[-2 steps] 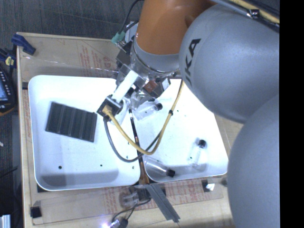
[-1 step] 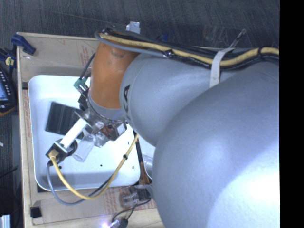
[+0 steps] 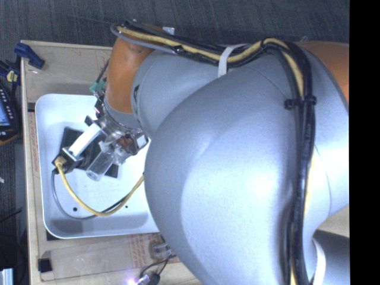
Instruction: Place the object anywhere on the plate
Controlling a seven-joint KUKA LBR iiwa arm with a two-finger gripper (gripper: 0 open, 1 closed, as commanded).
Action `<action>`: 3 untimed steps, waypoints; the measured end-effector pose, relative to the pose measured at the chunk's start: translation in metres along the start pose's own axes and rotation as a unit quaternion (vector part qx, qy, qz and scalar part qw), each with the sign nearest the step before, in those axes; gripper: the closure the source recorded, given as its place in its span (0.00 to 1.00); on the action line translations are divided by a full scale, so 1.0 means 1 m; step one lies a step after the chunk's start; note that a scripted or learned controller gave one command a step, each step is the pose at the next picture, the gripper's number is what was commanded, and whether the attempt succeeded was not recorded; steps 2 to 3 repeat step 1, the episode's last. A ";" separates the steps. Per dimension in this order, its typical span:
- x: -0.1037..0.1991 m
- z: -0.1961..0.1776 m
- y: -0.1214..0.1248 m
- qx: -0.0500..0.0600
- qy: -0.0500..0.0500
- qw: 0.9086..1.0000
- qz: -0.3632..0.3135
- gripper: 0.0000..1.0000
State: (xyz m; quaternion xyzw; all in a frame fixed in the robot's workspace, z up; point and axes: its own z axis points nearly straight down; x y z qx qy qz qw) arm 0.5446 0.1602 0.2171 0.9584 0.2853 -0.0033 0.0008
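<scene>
Grey arm (image 3: 249,165) bulk covers most of the scene, its orange band (image 3: 122,76) at the far left side. Below the band the gripper (image 3: 98,159) hangs low over the white bin (image 3: 47,159) on the left — whether it is open or closed cannot be told. A yellow cable (image 3: 89,209) loops across the bin floor. No plate or object can be made out.

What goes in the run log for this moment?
arm: blocks most of view | gripper: low in left bin | grasp: cannot tell | plate: unconfirmed
</scene>
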 end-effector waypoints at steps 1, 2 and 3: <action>0.011 0.048 0.068 0.003 0.000 0.998 -0.060 1.00; 0.011 0.048 0.068 0.003 0.000 0.998 -0.060 1.00; 0.011 0.048 0.068 0.003 0.000 0.998 -0.060 1.00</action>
